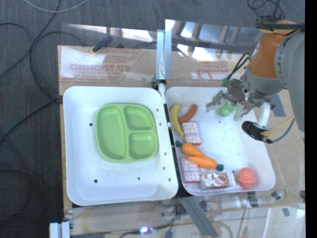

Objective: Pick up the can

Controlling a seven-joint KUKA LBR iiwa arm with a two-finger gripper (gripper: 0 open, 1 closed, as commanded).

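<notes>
A small green can (226, 109) lies at the far end of the right bin (228, 143), partly hidden under the gripper. My gripper (227, 110) hangs right over it, reaching in from the right on the grey arm with the orange band (267, 53). Its two grey fingers (214, 103) are spread to either side of the can, wider than the can itself, with a gap showing on the left side. Whether the can rests on the bin floor or is lifted off it I cannot tell.
The right bin's left side holds a yellow banana (175, 118), a red sausage (187, 113), two red wafer packs (191, 133), two carrots (199, 157), a small carton (216, 181) and a red fruit (246, 177). A green divided plate (127, 132) sits in the left bin (79, 177).
</notes>
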